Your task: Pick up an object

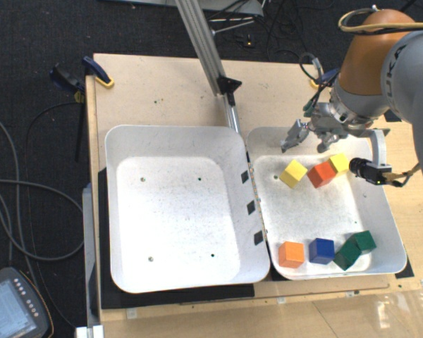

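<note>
Hovered with fingers spread and nothing between them: gripper [309, 136], above the right bin's [381, 220] far rim. Lay just below it on speckled white plastic: matte yellow cube [293, 173] beside red-orange cube [322, 173].

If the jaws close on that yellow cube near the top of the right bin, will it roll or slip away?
The yellow cube has flat faces and sits flat on the bin floor, so it will probably slide rather than roll. It looks solid and stiff, so it should not squash. The red cube sits close beside it, so a push might nudge that one too.
</note>
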Robot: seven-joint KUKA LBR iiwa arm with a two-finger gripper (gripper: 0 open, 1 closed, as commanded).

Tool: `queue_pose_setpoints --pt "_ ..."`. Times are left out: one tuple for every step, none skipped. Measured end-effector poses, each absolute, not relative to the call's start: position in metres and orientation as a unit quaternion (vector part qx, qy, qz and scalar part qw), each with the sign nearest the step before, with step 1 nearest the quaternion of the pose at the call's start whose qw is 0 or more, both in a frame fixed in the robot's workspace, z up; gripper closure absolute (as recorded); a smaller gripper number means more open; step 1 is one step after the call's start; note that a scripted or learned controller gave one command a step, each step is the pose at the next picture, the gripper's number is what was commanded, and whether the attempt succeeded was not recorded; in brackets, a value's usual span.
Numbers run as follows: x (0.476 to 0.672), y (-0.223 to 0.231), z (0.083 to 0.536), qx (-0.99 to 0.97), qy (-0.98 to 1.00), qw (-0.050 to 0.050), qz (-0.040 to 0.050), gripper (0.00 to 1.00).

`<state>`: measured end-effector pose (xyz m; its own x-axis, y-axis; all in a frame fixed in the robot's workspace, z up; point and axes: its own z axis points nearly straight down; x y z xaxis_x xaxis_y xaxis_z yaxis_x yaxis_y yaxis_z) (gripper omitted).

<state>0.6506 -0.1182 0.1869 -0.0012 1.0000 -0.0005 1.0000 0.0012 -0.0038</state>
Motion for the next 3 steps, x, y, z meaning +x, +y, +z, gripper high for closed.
queue_pose_setpoints --pt "0.649 -0.121 0.143 -0.707 -0.707 0.001 0.0016 0.00" --pt "0.649 -0.121 0.092 -0.707 -0.707 0.002 0.0016 0.00" --pt "0.650 -0.121 0.106 -0.707 -0.707 -0.001 -0.0006 1.00"
